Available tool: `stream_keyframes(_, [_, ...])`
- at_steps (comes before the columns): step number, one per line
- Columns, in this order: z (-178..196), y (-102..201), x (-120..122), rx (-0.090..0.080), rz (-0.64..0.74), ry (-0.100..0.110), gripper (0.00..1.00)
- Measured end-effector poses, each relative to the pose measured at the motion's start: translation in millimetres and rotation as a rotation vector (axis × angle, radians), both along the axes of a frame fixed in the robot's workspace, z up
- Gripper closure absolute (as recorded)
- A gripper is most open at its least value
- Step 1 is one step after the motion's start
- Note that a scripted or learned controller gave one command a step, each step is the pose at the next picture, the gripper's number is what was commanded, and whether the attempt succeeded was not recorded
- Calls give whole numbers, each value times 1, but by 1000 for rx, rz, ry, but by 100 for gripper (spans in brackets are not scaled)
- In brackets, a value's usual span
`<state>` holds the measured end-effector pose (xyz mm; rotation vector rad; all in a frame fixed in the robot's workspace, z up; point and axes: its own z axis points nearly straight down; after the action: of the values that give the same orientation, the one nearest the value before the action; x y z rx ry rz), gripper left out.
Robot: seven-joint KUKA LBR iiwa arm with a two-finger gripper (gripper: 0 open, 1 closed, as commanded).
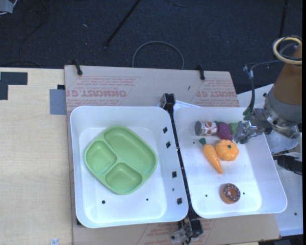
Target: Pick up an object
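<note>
The gripper (243,131) hangs low at the right bin's (275,188) upper right, near the purple toy (224,130); its spread cannot be told. The toy carrot (212,157) lies beside the orange pumpkin (227,150), its long axis diagonal, green top upper-left, tip lower-right. A sound grasp likely closes across that axis at mid-length, clear of the pumpkin.

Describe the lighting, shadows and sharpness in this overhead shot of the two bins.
Camera view: lighting is even and soft, with no harsh glare on the two white plastic bins; the green three-compartment plate casts only a faint shadow; the orange toy carrot and brown frosted donut look slightly soft; the metal gripper is blurry and the floor is dark.
</note>
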<state>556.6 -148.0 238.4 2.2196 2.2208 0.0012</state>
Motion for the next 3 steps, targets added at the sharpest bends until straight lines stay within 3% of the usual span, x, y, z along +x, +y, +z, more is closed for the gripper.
stream_keyframes(1, [20, -1, 0, 1, 0, 2, 100])
stream_keyframes(3, [-1, 94, 19, 2, 2, 5, 100])
